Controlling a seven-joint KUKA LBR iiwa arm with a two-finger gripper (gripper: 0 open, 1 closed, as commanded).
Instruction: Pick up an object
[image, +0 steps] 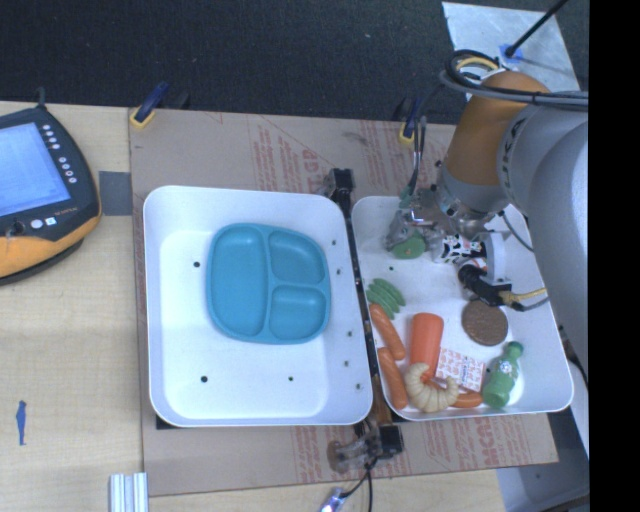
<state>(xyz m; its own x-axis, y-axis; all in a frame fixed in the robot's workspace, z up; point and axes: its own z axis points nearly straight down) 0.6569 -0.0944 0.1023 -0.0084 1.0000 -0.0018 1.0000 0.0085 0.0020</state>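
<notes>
Seemingly the pick is at its start: the end effector (432, 228) sits low in the far corner of the right bin (545, 395), just beside a small green object (405, 245), and nothing is visibly lifted. Whether it is spread or pressed together I cannot tell (the wrist hides it). Left to do: close on something and raise it. Other candidates lie nearer the front: an orange cylinder (426, 342), carrots (387, 332), a brown disc (485, 323), a green bottle (502, 376). Room looks tight, with the bin's far wall and the divider close by; the left bin (170, 300), holding a blue plate (268, 283), has open floor.
</notes>
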